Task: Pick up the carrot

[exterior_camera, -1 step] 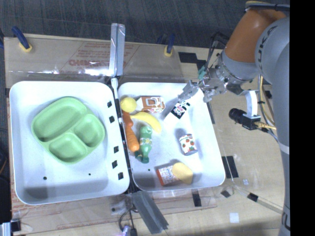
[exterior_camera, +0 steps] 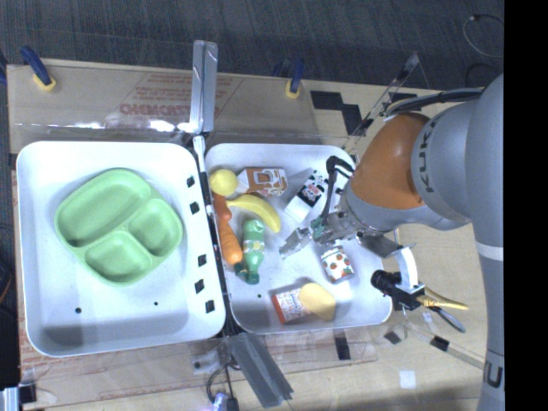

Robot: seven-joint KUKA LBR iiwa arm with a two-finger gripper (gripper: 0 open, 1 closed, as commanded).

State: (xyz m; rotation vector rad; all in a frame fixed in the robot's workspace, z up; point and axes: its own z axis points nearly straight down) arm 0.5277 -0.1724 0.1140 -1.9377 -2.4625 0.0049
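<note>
You are looking for the carrot (exterior_camera: 229, 232), which is lying in the right-hand bin (exterior_camera: 370, 315) hard against that bin's left wall, its long axis running nearly straight up and down the picture, with the thicker end toward the lemon (exterior_camera: 223, 181) and the tip pointing toward the bin's near edge. The banana (exterior_camera: 255, 210) is crossing just over its upper part and the green bottle (exterior_camera: 252, 248) is lying alongside it on the right, both touching or almost touching it, so you are getting little free room on that flank. The hand (exterior_camera: 295, 241) is sitting well to the carrot's right, about level with its lower half, low over the bin floor between the green bottle and a small red-and-white packet (exterior_camera: 337, 265). Its fingers are appearing slightly spread with nothing between them, though the angle is making that hard to confirm. Judging from this, you are needing a move leftward across the bottle, with the fingers closing across the carrot's short width rather than along its length.
</note>
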